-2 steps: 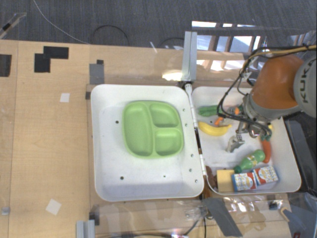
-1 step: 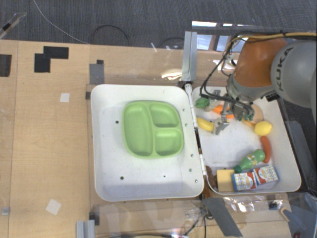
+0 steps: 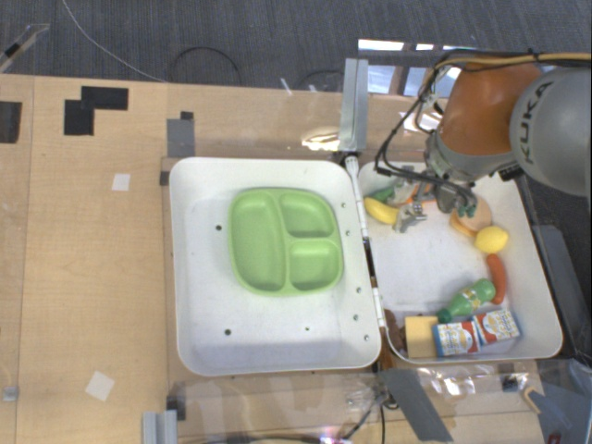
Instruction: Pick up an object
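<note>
The grey arm with its orange band (image 3: 481, 109) reaches in from the upper right of the frame, and part of the word "KUKA" reads in dark letters on its grey casing. Its pincer (image 3: 413, 213) hangs low over the upper left corner of the right white bin (image 3: 546, 326), its metal tips just beside a yellow banana-shaped toy (image 3: 378, 210). Whether the tips are spread or closed cannot be told, and nothing is seen held between them.

Further right in that bin lie a yellow lemon (image 3: 491, 240), a pale round disc (image 3: 476, 215) partly under the arm, and an orange-red sausage-shaped piece (image 3: 499, 275). Lower down rest a green bottle on its side (image 3: 465, 301), a yellow block (image 3: 420, 335) and a blue, white and red printed carton (image 3: 475, 333); its print is too small to read.

The left white bin (image 3: 203, 340) holds a light green three-compartment plate (image 3: 283, 240). Both bins sit on the wooden tabletop (image 3: 83, 276).
</note>
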### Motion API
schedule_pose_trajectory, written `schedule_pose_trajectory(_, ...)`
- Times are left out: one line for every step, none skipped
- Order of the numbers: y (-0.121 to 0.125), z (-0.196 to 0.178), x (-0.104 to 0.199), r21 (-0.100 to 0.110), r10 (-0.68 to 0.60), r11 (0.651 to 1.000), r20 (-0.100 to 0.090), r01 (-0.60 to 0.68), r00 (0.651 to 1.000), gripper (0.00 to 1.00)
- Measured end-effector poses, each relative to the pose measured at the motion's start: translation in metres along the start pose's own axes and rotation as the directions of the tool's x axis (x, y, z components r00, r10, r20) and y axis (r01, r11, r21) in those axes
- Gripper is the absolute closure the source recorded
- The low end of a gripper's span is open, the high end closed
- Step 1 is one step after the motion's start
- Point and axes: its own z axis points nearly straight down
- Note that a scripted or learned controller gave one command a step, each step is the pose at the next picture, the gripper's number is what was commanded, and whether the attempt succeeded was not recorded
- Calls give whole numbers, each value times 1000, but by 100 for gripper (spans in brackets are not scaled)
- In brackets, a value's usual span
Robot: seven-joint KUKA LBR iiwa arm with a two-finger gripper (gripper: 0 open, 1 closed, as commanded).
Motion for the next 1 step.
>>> schedule_pose_trajectory(7, -157, -2, -1, 211, 977, 1, -211, 977, 100)
